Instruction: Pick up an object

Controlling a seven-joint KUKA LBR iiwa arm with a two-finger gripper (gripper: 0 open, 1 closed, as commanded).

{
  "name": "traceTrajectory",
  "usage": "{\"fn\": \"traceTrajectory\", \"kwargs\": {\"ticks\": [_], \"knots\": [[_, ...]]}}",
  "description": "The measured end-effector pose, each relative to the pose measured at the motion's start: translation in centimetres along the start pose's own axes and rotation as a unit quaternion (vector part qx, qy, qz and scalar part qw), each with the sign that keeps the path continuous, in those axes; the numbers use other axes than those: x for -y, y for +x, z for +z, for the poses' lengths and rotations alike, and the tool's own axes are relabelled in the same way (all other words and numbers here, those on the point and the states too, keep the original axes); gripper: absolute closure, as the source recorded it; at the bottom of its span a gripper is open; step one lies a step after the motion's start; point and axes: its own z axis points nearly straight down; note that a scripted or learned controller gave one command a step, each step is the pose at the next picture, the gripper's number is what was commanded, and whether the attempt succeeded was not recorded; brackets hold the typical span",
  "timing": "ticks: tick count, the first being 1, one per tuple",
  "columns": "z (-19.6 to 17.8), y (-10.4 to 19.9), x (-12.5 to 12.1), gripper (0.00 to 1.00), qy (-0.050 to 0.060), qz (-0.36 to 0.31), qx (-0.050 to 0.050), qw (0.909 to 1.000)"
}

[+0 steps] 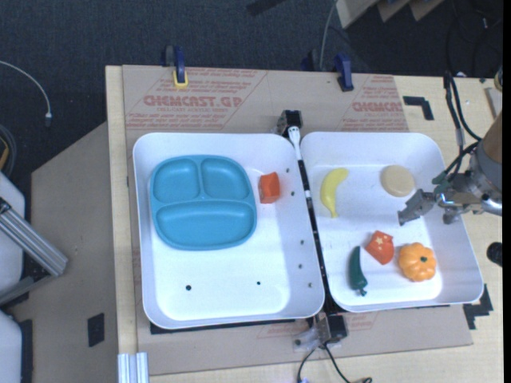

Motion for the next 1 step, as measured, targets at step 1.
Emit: {"fn": "traceTrajectory", "kwargs": {"ticks": [1], "knots": [[-0.69,0.05,-0.3,0.0,-0.007,-0.002,0.002,1.0]]}}
